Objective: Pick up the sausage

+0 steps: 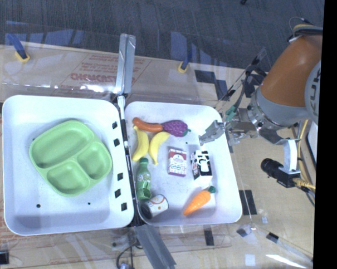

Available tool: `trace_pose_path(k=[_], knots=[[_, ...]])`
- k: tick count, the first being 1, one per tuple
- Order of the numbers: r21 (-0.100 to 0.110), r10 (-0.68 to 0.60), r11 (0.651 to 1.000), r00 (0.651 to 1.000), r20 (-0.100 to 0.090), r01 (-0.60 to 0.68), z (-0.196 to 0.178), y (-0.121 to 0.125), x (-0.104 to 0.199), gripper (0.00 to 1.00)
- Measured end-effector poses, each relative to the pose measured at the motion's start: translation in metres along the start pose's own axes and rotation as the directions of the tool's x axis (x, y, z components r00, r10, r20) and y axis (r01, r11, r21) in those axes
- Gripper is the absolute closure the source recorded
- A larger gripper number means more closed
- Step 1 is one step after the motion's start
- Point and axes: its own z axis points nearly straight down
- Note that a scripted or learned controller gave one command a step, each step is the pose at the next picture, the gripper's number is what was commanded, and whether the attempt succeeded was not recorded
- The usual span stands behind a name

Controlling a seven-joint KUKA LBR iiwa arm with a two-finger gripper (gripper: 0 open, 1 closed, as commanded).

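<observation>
The sausage [147,125] is lying along the top edge of the right bin [228,206], at its upper left corner, one end touching the purple grapes [176,127] and the bananas [147,146] sitting just below it. Further down the bin, a red card box [177,161], a black-and-white carton [201,164], a carrot [198,201], a green bottle [142,179] and a small can [156,204] are resting apart from it. The left bin [9,208] is holding a green divided plate [70,155]. The gripper [211,131] is hovering at the right bin's upper right, well apart from the sausage, nothing between its fingers; whether they are spread or closed I cannot tell. This looks like the approach step: the grasp is not yet made. Next the arm needs to be travelling leftward across the bin, past the grapes, and descending over the sausage's middle with the fingers straddling its narrow width, avoiding the bin wall close behind
</observation>
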Motion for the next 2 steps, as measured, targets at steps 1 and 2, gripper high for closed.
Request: trace_pose_path(k=[1, 2], knots=[[0.001, -0.095, 0.995, 0.995, 0.0, 0.095, 0.053, 0.055, 0.045, 0.0], [-0.001, -0.112, 0.994, 0.994, 0.001, 0.112, 0.088, 0.111, 0.14, 0.0]])
